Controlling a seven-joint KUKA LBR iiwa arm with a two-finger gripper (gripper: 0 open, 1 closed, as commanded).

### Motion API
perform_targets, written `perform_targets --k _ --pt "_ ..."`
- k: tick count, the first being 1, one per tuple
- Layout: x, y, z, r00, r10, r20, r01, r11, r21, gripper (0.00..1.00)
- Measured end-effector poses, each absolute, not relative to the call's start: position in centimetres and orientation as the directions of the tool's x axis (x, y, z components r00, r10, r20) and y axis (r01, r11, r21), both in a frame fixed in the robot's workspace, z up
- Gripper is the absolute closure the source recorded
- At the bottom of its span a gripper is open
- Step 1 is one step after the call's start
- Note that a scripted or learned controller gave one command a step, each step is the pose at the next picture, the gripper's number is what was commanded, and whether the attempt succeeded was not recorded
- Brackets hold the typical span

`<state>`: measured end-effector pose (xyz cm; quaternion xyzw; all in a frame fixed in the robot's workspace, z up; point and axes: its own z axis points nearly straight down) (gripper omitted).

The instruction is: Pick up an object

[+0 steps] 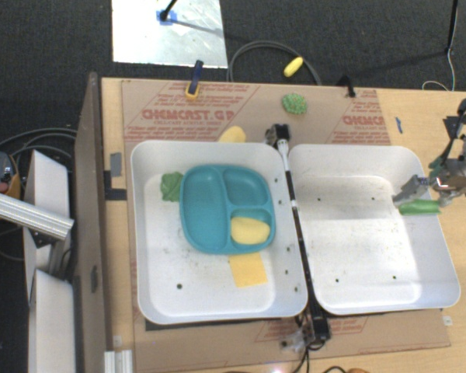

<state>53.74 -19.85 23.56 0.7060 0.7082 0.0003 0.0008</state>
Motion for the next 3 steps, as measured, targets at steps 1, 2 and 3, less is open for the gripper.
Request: perform_targets --k 1,2,3 --pt "53.8 -19.8 24.6 -0.007 1.0 -0.001 1.0 0.007 0.005 1.0" --pt "58.1 -8.8 24.8 -0.015 1.0 0.002 1.0 0.015 0.004 1.0" --pt "57.5 -2.4 23.2 -0.007 1.0 0.001 1.0 0.007 0.0 1.0"
